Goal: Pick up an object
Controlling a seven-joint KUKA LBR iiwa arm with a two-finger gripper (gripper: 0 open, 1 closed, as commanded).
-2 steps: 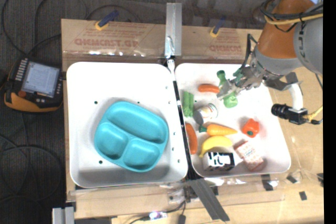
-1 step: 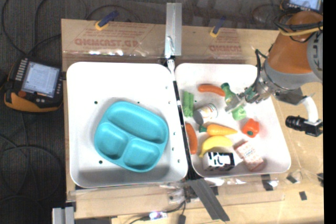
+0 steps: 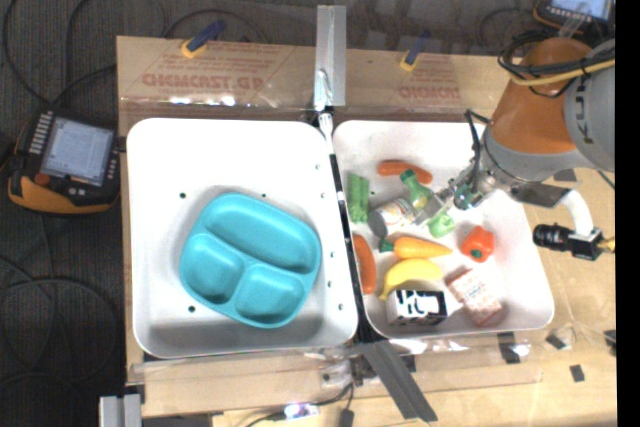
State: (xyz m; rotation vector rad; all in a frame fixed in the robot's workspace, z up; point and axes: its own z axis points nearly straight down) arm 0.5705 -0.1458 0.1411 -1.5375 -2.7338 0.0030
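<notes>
The right bin (image 3: 520, 315) holds several toy foods. My gripper (image 3: 456, 195) hangs low over its middle right, coming down from the orange-banded wrist (image 3: 530, 105). It is just right of a green bottle (image 3: 413, 185) and above a small green piece (image 3: 443, 223). A red pepper (image 3: 478, 241) lies just below it and to the right. An orange carrot (image 3: 420, 245) and a yellow banana (image 3: 412, 273) lie further towards the front. I see nothing clearly held.
A grey can (image 3: 392, 213), a green vegetable (image 3: 357, 195), two orange sausages (image 3: 404, 170) (image 3: 364, 263), a black-and-white box (image 3: 420, 305) and a pink carton (image 3: 474, 293) share the right bin. The left bin (image 3: 160, 155) holds a teal divided plate (image 3: 250, 258).
</notes>
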